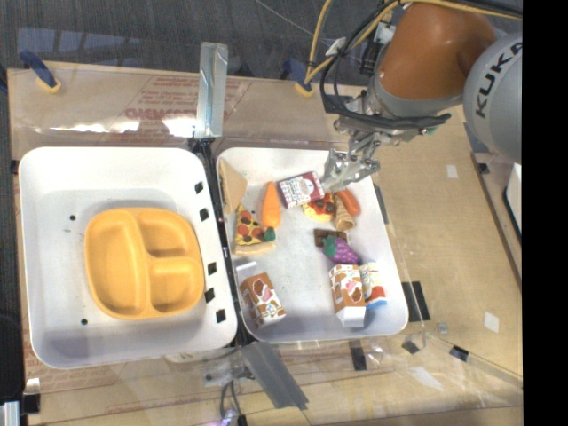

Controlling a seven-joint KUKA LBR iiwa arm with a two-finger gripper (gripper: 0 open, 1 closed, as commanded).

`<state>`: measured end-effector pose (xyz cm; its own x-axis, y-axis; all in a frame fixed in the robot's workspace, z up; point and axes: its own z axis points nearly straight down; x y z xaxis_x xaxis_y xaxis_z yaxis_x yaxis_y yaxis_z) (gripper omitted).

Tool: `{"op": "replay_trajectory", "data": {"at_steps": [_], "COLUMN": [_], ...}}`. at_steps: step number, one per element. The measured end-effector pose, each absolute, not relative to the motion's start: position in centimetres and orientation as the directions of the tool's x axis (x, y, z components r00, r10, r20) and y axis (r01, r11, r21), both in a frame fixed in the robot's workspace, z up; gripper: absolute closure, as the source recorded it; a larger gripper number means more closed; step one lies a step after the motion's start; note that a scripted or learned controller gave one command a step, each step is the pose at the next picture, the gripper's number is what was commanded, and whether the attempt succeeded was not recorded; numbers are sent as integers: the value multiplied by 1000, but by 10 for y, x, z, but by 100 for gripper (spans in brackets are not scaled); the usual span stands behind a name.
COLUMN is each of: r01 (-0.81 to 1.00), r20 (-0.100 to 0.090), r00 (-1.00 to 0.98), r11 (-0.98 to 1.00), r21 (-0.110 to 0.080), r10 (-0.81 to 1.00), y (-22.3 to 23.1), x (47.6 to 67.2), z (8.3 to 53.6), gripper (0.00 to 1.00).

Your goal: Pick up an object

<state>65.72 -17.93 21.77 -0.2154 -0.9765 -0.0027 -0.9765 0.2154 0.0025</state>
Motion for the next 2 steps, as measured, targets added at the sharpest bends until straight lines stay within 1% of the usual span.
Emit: {"op": "replay_trajectory", "data": {"at_steps": [1, 2], "r01": [-976, -995], "r20": [-3, -2], "r00": [-216, -102], "r11": [216, 102], "r21": [3, -11], "r10": [-976, -995], "y": [-179, -180], "x": [657, 660], "z": [218, 95], "gripper": [0, 0]}}
